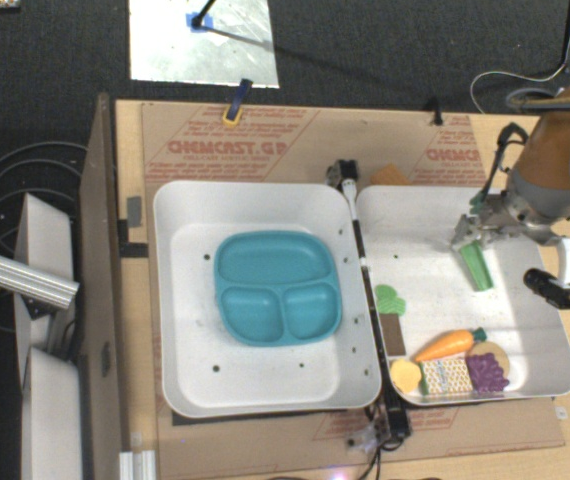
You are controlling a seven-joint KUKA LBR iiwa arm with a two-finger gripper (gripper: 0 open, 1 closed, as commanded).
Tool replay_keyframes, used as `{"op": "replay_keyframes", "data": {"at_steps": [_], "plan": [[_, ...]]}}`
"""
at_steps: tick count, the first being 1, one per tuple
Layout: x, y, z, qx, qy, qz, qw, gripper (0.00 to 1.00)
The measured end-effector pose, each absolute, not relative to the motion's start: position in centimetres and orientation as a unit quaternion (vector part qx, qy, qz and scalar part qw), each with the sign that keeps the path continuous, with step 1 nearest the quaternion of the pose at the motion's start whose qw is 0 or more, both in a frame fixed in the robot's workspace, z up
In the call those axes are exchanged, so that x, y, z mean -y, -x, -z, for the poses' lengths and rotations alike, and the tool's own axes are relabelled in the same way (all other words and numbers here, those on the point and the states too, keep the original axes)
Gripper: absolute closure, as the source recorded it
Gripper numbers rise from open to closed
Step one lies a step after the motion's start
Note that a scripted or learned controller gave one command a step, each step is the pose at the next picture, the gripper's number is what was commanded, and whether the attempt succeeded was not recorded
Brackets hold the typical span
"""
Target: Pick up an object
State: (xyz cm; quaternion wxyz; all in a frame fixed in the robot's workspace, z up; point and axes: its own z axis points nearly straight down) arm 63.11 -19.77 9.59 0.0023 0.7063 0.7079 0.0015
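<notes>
My gripper (472, 234) is over the far right part of the right bin (420, 223). A light green oblong block (478, 267) sits directly below the gripper, its upper end meeting the gripper's tip; whether it is held is unclear. Along the bin's near edge lie an orange carrot (447, 344), a yellow round piece (405, 374), a patterned block (445, 376) and purple grapes (487, 371). A small green leafy piece (389, 298) and a brown strip (393, 334) lie by the bin's left wall.
The left bin (190, 228) holds a teal divided plate (277, 286). A black divider (357, 243) runs between the bins. The grey arm with its orange band (565, 158) and a black cable (555, 288) occupy the right side.
</notes>
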Motion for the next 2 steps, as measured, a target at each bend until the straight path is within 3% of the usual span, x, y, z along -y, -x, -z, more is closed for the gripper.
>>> {"op": "replay_keyframes", "data": {"at_steps": [1, 2], "plan": [[16.3, -62.1, -12.9, -0.709, -0.705, -0.0008, 0.000, 1.00], [9.2, -57.9, -19.2, -0.709, -0.705, -0.0003, -0.001, 1.00]]}}
